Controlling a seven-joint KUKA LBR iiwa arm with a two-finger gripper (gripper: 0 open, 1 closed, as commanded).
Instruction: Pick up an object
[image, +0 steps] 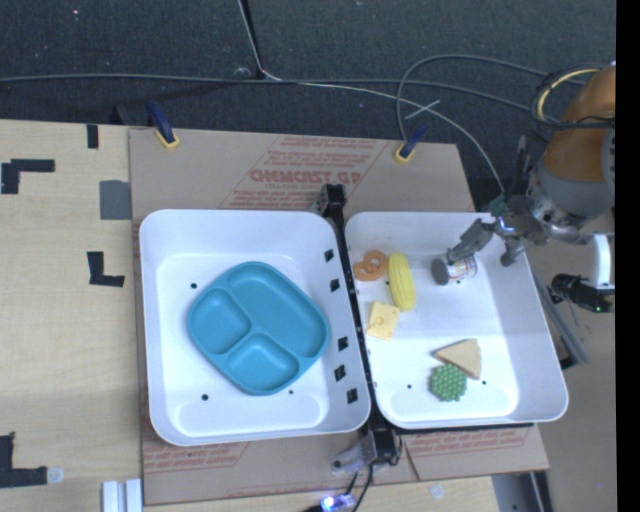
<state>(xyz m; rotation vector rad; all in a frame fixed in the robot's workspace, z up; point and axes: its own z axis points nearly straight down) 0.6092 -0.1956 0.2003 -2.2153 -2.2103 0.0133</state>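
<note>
The right bin (520, 330) holds several small items. An orange ring (371, 265) and a yellow corn cob (401, 280) lie at its upper left, with a pale yellow cheese block (382, 320) just below them. A tan wedge (460, 355) and a green knobbly ball (448, 382) sit near the front. My gripper (450, 268) hangs low over the bin's upper middle, slanting down from the right, a short way right of the corn cob. Nothing shows in its grasp.
The left bin (160, 300) holds a blue divided tray (258, 325). A black divider with clips (345, 300) runs between the bins. Cables cross the dark floor at the back. The arm's grey wrist (565, 200) stands over the right bin's far right corner.
</note>
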